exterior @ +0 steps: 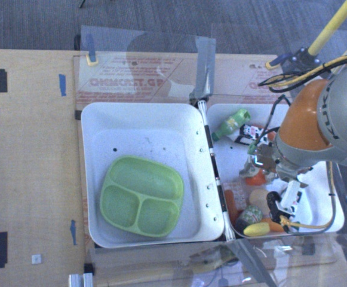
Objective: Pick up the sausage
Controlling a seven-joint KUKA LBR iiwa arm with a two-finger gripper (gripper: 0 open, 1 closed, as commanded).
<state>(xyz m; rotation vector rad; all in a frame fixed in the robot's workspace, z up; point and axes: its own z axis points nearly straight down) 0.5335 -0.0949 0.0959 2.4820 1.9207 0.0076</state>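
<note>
arm comes in from 3 o'clock, gripper (263,163) low in the right bin (334,217); can't tell its state. sausage (229,200) lies at its 7 o'clock, toy food crowded around. green plate (141,195) sits in the left bin (101,124).

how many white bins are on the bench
2. The left bin holds a green divided plate; the right bin holds mixed toy food, with the arm above it.

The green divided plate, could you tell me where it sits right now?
The green divided plate lies in the left white bin, toward its front, apart from the arm over the right bin.
</note>
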